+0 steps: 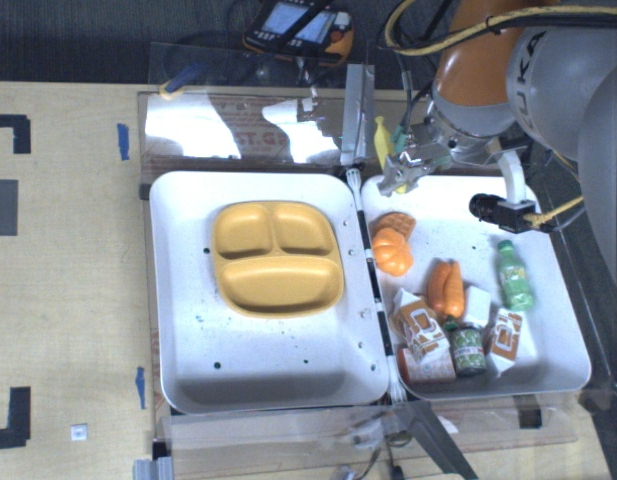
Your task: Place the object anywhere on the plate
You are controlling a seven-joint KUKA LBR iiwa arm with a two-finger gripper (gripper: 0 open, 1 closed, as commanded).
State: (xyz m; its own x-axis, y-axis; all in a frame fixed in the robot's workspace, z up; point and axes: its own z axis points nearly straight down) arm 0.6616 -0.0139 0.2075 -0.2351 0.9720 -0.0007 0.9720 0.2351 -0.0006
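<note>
Single fixed overhead camera, angled downward. Field takes in both white bins (pixel 178 368) side by side at moderate range, with the arm (pixel 548 58) entering from the right.

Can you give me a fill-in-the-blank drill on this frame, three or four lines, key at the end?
1. The yellow three-compartment plastic plate lies in the ____ white bin.
2. The small orange pumpkin sits in the ____ white bin.
3. The green plastic bottle lies to the ____ of the orange carrot.
4. The pincer hangs above the right bin's ____ corner.

Missing words: left; right; right; top-left
</note>
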